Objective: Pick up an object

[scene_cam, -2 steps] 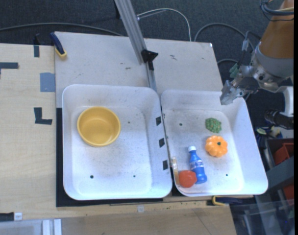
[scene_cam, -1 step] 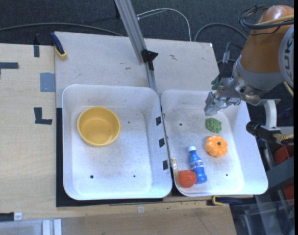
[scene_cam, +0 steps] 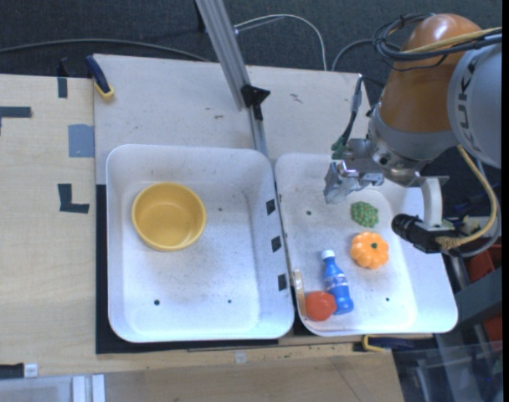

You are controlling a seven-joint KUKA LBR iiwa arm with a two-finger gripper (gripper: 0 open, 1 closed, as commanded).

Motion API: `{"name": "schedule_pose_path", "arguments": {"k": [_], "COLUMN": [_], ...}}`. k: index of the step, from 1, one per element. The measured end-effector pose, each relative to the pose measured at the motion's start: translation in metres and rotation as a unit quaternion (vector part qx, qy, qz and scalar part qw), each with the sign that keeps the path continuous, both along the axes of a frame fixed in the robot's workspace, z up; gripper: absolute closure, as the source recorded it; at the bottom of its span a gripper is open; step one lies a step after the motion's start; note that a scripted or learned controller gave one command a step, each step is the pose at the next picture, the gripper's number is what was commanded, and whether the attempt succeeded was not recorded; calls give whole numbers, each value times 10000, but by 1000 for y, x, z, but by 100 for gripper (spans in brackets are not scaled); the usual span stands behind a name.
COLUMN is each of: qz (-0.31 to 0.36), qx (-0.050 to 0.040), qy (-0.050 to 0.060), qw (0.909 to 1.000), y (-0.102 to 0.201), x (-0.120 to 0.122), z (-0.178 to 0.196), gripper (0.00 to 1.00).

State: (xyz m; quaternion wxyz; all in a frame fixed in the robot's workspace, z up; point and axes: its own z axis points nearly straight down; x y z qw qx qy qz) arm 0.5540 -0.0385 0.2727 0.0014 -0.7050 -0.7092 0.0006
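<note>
A round yellow plastic bowl (scene_cam: 168, 215) sits at nine o'clock in the left white bin (scene_cam: 120, 249). In the right white bin (scene_cam: 430, 308), the gripper (scene_cam: 342, 182) hovers empty; whether it is released or clenched I cannot tell. Best descend squarely over the knobbly green toy (scene_cam: 364, 214) at its four o'clock.

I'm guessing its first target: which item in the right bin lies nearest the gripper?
The green item, just right of and below the gripper; the orange one, bottle and red one lie farther down.

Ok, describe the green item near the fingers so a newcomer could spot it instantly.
Take the right bin of the two white ones. In its upper part, above the orange pumpkin, lies the green item. It is the bin's one green, bumpy thing.
</note>
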Motion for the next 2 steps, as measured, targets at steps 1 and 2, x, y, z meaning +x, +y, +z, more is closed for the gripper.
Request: {"name": "schedule_pose_path", "arguments": {"k": [1, 2], "qz": [1, 1], "qx": [1, -2], "qy": [5, 9], "qw": [10000, 10000], "y": [53, 101], "x": [-25, -48], "z": [-6, -16], "gripper": [100, 100]}}
